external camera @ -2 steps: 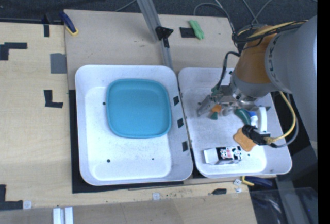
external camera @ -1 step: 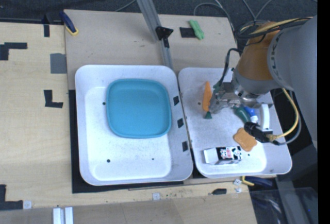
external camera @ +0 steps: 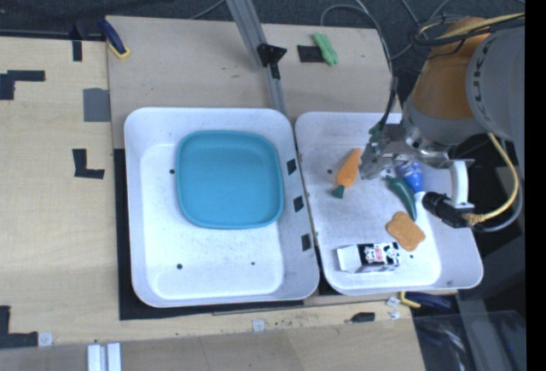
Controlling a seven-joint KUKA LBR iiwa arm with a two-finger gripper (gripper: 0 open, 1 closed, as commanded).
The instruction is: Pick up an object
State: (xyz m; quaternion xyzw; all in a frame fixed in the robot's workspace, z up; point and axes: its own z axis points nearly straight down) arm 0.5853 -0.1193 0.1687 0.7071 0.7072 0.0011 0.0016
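A: Where does the end effector [external camera: 376, 160] sit?
B: Low in the right bin [external camera: 341, 126], just beside the carrot [external camera: 347, 168]; its spread cannot be told
A: Advice?
B: Centre over the carrot; descend straight; avoid the blue-green toy [external camera: 404, 188]

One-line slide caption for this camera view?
KUKA arm's gripper low over the right bin, beside a carrot; blue plate sits in the left bin.
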